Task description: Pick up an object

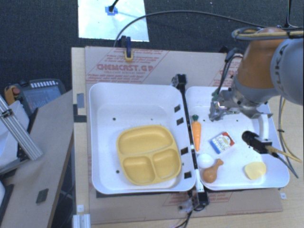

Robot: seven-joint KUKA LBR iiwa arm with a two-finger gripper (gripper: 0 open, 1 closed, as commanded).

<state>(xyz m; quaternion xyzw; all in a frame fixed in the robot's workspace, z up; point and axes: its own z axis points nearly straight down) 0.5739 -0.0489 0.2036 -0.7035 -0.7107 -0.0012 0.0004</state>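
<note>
My gripper point(219, 110) hangs low over the back of the right bin point(236, 177), near its left wall and a little behind the carrot point(196, 133). From this slant I cannot tell whether it is wide or narrow, and nothing seems to be caught in it, so I judge the pick not yet made. The choices all lie in this bin: the carrot along the left wall, a packet point(222, 142) near it, an egg point(205, 161) and a drumstick point(212, 171) just beside each other at the front left, and a yellow slice point(255, 170) at the front right. The left bin point(137, 103) holds a yellow tray point(148, 153). What is left is everything that counts: settle on one thing, probably the nearby carrot, close on it and lift.
</note>
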